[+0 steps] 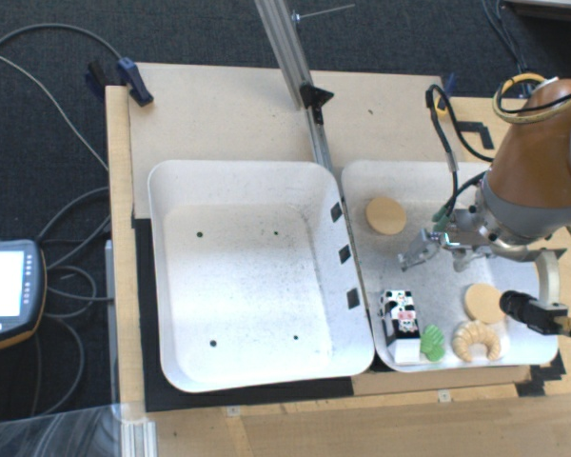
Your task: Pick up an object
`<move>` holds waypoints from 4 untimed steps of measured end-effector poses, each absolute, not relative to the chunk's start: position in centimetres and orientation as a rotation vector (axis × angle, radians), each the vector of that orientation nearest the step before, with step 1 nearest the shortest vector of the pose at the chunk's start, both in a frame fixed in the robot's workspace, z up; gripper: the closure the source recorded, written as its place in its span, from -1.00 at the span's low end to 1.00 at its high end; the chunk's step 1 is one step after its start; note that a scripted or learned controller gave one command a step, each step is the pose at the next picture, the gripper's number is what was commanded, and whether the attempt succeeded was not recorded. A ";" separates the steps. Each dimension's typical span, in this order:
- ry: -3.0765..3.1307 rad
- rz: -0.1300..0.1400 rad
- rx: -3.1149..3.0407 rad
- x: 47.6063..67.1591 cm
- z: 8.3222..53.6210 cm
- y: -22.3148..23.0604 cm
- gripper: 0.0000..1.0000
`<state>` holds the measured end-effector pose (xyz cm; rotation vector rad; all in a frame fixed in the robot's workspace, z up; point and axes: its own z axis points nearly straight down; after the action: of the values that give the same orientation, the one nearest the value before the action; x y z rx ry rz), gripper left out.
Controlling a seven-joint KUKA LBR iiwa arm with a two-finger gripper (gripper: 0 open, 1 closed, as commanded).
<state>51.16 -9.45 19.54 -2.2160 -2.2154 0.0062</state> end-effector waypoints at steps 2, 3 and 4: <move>-2.216 0.005 -2.217 50.9 15.5 -9.6 -1.00; -2.216 0.005 -2.216 51.0 11.1 -8.8 -1.00; -2.217 0.002 -2.219 51.0 9.2 -8.8 -1.00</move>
<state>50.96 -8.76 9.17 -2.2186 -2.2172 0.0016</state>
